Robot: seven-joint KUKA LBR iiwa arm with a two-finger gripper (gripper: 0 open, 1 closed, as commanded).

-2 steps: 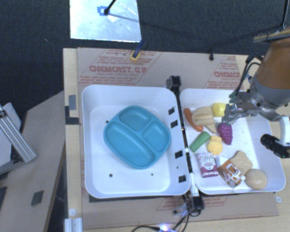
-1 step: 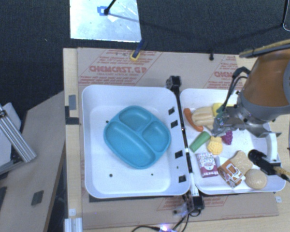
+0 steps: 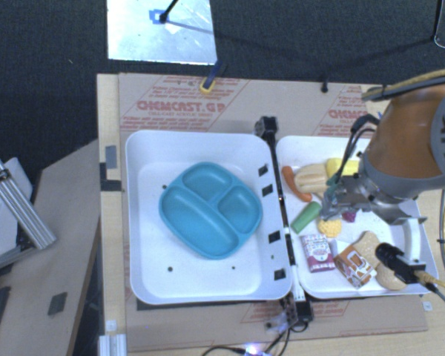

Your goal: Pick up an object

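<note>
A grey-and-orange arm (image 3: 411, 143) reaches over the right bin (image 3: 293, 148), while the left bin (image 3: 148, 273) holds a blue divided plate (image 3: 210, 209). The gripper (image 3: 331, 205) hangs low among toy food, beside a green pickle (image 3: 305, 216) and corn (image 3: 328, 227); whether it grips anything cannot be told. A small carton (image 3: 318, 252) lies nearer.

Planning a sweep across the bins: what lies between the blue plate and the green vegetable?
In the camera view, bare white bin floor, then the black-clipped divider, separates the blue plate from the green vegetable.
</note>
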